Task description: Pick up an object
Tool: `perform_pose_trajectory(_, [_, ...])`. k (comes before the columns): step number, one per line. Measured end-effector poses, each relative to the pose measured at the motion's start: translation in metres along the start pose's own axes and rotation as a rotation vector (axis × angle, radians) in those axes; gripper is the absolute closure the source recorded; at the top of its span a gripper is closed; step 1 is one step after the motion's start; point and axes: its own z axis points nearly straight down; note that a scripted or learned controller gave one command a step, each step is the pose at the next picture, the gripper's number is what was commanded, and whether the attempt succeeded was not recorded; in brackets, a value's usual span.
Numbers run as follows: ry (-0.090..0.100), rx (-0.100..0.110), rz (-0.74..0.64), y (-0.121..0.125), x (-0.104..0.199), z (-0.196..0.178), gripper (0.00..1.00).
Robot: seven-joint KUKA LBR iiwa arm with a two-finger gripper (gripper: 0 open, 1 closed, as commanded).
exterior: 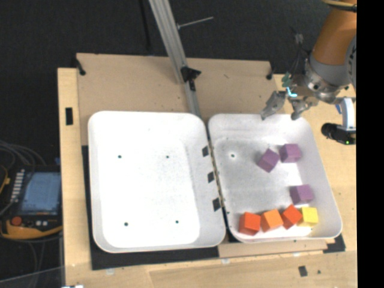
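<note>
- The gripper [282, 108] hangs over the far rim of the right bin [321, 161], at its back edge, with both fingers spread apart and nothing between them: released, carrying no load.
- The arm [333, 38], grey with an orange band, comes in from the right at a slant; in my judgement this is a hover position ahead of a descent, since no block lies directly beneath the fingers.
- Right bin contents, middle area: two purple blocks, one [269, 159] tilted on a corner line and the other [290, 153] just beside it, near touching; it cannot be told whether they do touch.
- A third purple block [302, 193] sits apart from that pair, closer to the right wall.
- Along the near rim lies a row: a red-orange block [250, 222], an orange block [272, 219], another red-orange block [291, 215] and a yellow block [309, 215], packed side by side.
- That row is crowded against the wall, which I judge leaves little finger room; the purple pair stands nearest the gripper and looks the easier target.
- The left bin [99, 179] shows only a few small dark specks on its floor.
- A metal post [171, 35] rises behind the bins, well clear of the arm.
</note>
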Motion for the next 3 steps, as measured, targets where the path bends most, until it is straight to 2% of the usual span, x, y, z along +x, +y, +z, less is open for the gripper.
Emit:
perform_pose_trajectory(1, [-0.003,-0.004,-0.003,0.001,-0.001,-0.004,0.0])
perform_pose_trajectory(3, [-0.002,0.0,-0.002,-0.002,0.001,0.121,0.0])
